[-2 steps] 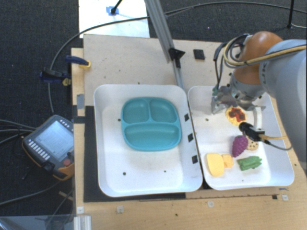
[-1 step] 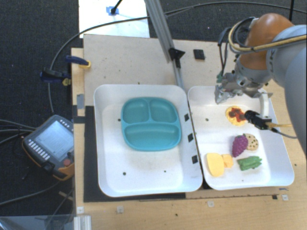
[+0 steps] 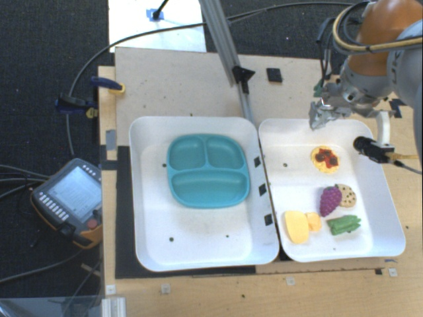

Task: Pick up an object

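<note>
The pick looks barely begun: the grey two-finger gripper [image 3: 322,117] hangs over the far edge of the right shallow white bin [image 3: 291,177], and whether it is open or closed cannot be told. The nearest candidate, a small round yellow toy pizza with red topping [image 3: 326,158], lies just near of it, with the purple toy grape bunch [image 3: 330,200], green toy vegetable [image 3: 344,225] and yellow toy cheese [image 3: 297,226] nearer in the same bin, so descent, grasp and lift all remain.

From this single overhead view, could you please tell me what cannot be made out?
- Tool: blurred and small in the camera view, so its finger state is unclear.
- Cookie: partly covered by the purple grapes.
- Orange piece: partly overlapped by the yellow item; its identity is unclear.
- Arm: cut off by the right edge.
</note>
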Controlling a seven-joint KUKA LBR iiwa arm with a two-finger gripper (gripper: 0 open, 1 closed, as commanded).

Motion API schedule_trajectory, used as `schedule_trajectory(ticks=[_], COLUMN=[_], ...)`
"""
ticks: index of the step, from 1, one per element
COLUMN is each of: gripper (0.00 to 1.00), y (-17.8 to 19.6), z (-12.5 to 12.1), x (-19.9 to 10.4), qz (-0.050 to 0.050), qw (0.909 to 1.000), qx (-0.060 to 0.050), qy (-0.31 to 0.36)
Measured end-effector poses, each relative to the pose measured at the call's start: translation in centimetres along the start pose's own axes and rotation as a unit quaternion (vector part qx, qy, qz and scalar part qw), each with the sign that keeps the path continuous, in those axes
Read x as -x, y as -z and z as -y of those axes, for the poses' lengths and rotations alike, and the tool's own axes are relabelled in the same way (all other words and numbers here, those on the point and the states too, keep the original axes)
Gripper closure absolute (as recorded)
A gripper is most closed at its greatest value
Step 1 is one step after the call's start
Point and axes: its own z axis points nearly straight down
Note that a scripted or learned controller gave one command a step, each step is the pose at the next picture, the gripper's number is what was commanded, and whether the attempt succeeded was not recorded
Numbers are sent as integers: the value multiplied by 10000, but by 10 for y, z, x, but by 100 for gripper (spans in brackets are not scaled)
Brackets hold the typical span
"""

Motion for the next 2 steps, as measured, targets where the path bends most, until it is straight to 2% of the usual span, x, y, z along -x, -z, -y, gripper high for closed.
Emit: schedule_trajectory(ticks=[1, 2], gripper=[100, 100], y=[28, 19], z=[-2, 27], x=[0, -45], qz=[-6, -14], qw=[10000, 10000], qx=[-16, -47], qy=[18, 25])
